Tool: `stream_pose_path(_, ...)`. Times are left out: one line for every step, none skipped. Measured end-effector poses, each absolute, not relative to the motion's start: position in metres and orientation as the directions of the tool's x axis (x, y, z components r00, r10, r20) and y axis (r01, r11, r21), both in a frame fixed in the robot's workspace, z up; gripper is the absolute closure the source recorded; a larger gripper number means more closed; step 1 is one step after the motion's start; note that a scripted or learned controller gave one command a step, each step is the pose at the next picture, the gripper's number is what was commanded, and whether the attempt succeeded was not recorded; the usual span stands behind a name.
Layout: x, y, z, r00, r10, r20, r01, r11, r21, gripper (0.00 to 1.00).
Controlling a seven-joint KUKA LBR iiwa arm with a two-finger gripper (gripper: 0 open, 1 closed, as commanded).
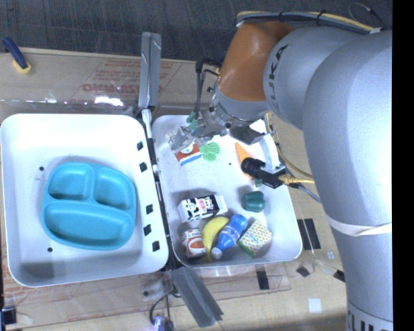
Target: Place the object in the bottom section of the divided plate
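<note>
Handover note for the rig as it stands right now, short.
Claw: low over the top left corner of the right white bin, at the red and white packet and green leafy piece. Can't tell whether it grips anything.
Blue divided plate: in the left white bin, all three sections bare, including the long bottom one.
Other items in the right bin: orange carrot, dark green round piece, cow-print carton, yellow banana, blue bottle.
Done: nothing placed.
Left: pick, carry across, drop into the bottom section.

Left of our fingers (186, 138), the divided plate (90, 205) lies unobstructed; below them, toys crowd the right bin (290, 243).
</note>
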State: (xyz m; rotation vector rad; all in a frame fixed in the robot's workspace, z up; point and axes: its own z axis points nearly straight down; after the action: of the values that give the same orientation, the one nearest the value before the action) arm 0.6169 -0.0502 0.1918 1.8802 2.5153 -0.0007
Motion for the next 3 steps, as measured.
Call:
stream_pose_path(0.545,0.038,0.203,-0.444,0.896,0.002,0.896,0.444,-0.004,1.00)
stream_pose_path(0.492,0.087,0.190,-0.313,0.950,0.001,0.950,0.313,-0.007,1.00)
stream_pose_path(0.487,0.150,0.248,-0.373,0.928,0.001,0.928,0.373,-0.003,1.00)
